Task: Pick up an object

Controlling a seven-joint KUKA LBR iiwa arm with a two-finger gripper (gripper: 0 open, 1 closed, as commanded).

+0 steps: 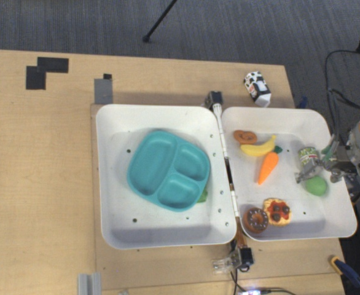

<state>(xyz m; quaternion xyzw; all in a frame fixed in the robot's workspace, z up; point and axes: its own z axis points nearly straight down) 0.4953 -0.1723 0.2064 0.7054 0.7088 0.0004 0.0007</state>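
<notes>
The camera view looks down on a wooden desk carrying two white bins side by side. The left bin holds a teal divided plate, tilted and lying a little toward the bin's 3 o'clock side, with a sliver of something green under its 5 o'clock corner.

The right bin holds the loose toys, so any pick has to come from here. The gripper reaches in from 3 o'clock and sits low at that side of the bin, between a small green-labelled can at its 11 o'clock and a green round fruit at its 6 o'clock. Whether the fingers are parted or closed I cannot tell, and nothing is visibly between them. Being nearest, the can or the green fruit is probably the target.

Toward the bin's 9 o'clock lie a banana, a brown cookie-like piece touching it, and a carrot. At 7 o'clock sit a chocolate doughnut and a fruit-topped pastry, well clear of the gripper. The bin wall at 3 o'clock crowds the approach. A small cow-patterned carton stands on the desk beyond the bin, at 12 o'clock.
</notes>
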